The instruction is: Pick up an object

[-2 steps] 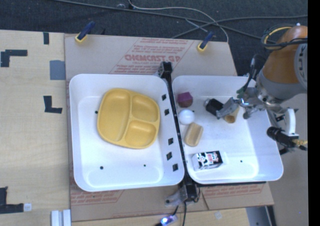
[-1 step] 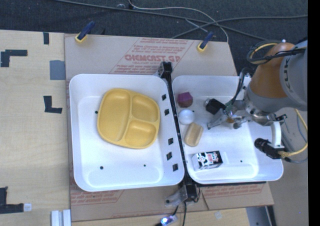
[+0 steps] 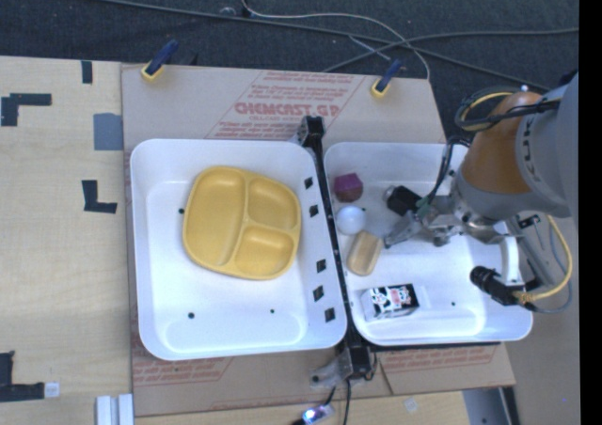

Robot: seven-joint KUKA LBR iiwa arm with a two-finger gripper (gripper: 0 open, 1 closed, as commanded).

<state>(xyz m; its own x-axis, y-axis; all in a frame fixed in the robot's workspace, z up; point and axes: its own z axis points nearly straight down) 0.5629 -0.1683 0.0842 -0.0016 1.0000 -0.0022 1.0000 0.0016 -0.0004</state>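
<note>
Since small things sit in the right bin [image 3: 489, 320], we see the claw [image 3: 393, 236] low by the tan block [image 3: 363, 253]; grip state: can't tell.

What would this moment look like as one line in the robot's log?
gripper: low in right bin, nothing seen held | nearby: tan block, white ball, purple cube | left bin: yellow tray

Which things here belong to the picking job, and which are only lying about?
Job:
gripper
purple block
white ball
tan piece
black-and-white carton
right bin

Lying about:
yellow divided plate
left bin
yellow-and-blue clamps
cables
</note>
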